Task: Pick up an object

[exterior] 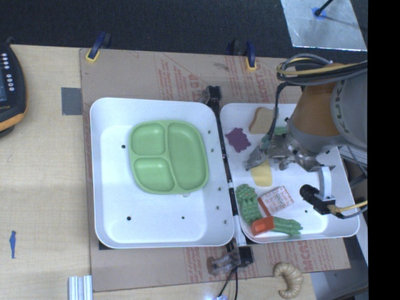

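In the right bin (350, 230), the tool (265, 156) hovers low over the yellow block (263, 175) at its six o'clock; grip state unclear. Approach step; next comes closing on it.

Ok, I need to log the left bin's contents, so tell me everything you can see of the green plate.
The green plate is pale green and looks like smooth plastic, a rounded square split by raised ridges into three compartments: two smaller ones on the left and one long one on the right. It lies flat and upright on the floor of the left bin, toward its upper middle, a little askew. Nothing lies in it.
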Available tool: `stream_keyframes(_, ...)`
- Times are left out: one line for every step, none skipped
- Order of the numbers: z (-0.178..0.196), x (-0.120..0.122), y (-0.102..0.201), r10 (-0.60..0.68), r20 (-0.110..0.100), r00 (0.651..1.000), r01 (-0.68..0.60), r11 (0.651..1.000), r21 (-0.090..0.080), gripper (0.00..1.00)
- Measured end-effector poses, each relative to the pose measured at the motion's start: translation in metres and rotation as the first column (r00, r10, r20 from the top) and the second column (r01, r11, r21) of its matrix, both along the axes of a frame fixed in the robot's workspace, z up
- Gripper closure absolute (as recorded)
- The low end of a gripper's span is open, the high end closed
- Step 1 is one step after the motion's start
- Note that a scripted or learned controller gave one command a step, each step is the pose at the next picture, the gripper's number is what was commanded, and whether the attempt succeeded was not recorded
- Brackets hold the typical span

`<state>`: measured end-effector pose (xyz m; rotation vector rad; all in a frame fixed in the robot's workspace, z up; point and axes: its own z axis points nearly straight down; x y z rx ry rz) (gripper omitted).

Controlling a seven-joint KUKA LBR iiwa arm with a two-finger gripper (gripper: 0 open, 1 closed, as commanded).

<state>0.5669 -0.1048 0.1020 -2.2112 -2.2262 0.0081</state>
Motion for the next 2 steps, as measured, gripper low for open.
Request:
stream_keyframes(-0.011,-0.096,-0.005,-0.006,-0.003,1.000,0.006,1.000,0.002,0.00)
stream_keyframes(-0.010,-0.011,0.014,0.001,0.010,1.000,-0.001,1.000,0.001,0.00)
